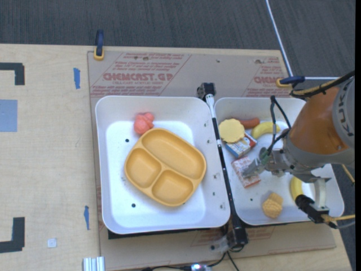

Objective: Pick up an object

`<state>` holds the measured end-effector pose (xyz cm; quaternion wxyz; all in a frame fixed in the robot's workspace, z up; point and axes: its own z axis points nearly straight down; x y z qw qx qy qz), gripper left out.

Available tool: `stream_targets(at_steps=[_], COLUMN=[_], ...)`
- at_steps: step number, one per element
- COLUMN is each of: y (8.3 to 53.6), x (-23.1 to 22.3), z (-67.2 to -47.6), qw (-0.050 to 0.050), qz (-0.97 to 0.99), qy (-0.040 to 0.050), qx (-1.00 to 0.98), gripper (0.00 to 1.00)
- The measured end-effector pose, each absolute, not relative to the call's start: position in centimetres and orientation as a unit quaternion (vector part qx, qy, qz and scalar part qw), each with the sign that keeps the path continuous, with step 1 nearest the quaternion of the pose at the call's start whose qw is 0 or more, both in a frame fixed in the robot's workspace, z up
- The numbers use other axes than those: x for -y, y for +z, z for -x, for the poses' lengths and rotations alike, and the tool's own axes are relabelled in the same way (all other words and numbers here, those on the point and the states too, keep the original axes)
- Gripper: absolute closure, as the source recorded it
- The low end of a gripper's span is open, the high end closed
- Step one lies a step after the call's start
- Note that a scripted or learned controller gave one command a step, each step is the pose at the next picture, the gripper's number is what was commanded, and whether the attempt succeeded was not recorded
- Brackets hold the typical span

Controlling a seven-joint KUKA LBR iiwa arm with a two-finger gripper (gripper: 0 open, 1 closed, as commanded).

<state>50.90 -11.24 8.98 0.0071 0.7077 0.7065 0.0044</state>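
Several toy foods in the right bin, packet nearest the gripper

Counted several small pieces in the right bin (248,208): a round yellow disc (232,130), an orange sausage-like piece (248,121), a banana (265,130), a small printed carton (241,146), a flat crinkled packet (246,171), a knobbly yellow lump (272,206) and a second banana (296,188) partly under the arm. Found the gripper (264,164) low in that bin, just beside the packet's right edge, perhaps touching it. Could not tell how wide it stood, dark and blurred as it was against the wrist. Saw nothing plainly held.

Took the packet for the likeliest target. Judged it light, thin and limp, probably slick on its printed face, so prone to slide or fold rather than lift. Reckoned a pinch across a raised edge or corner best, since it lay flat against the bin floor near the carton.

Noted the left bin (113,140) with a yellow divided plate (164,167) and a pink toy (143,122), well apart from the gripper.
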Motion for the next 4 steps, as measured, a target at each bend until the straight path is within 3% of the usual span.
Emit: stream_targets(at_steps=[1, 2, 3, 4], y=[10.1, 18.5, 18.5, 11.3], x=[11.0, 6.1, 6.1, 12.3], z=[-51.1, -48.0, -48.0, -50.8], qw=[0.007, 0.001, 0.001, -0.001], qz=[-0.707, -0.707, -0.707, -0.707], qy=[0.0073, 0.0009, 0.0007, -0.0005], qx=[-0.707, -0.708, -0.707, -0.707], gripper=[1.00, 1.00, 0.00, 0.00])
